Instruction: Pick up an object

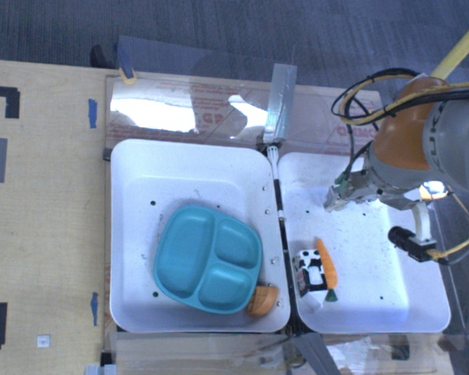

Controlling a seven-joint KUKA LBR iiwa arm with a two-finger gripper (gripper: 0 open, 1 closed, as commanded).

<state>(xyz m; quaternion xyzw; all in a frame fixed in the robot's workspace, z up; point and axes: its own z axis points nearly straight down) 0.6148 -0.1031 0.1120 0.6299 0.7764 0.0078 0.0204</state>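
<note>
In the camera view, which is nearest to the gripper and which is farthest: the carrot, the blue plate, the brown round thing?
From the gripper:
1. carrot, right bin, below the gripper.
2. brown round thing, left bin's lower right corner.
3. blue plate, middle of the left bin; its near edge makes this nearly a tie with 2.

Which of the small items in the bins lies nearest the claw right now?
The carrot in the right bin, just below the claw. The black-and-white toy lies beside it, slightly farther; the brown piece is in the left bin.
</note>
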